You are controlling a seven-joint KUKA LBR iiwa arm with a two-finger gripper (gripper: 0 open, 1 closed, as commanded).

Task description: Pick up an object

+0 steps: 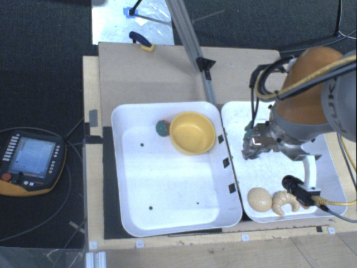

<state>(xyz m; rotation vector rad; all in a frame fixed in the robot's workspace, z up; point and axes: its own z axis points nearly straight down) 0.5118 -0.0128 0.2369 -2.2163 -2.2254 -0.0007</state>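
My gripper (254, 145) hangs low over the middle of the right bin (237, 119), with the orange-banded wrist above it. A dark grey thing shows at its tip, too blurred to name. A tan round bun (259, 199) and a pale croissant shape (284, 202) lie side by side at the right bin's near edge, well below the gripper. In the left bin (167, 205), a yellow bowl (192, 133) sits at the far right corner with a small teal ball (162, 128) touching its left side.
A grey pole (189, 38) slants down from the top to the gap between the bins. A teach pendant (30, 161) lies on the dark floor at the left. Brown cardboard (145, 74) lies behind the bins.
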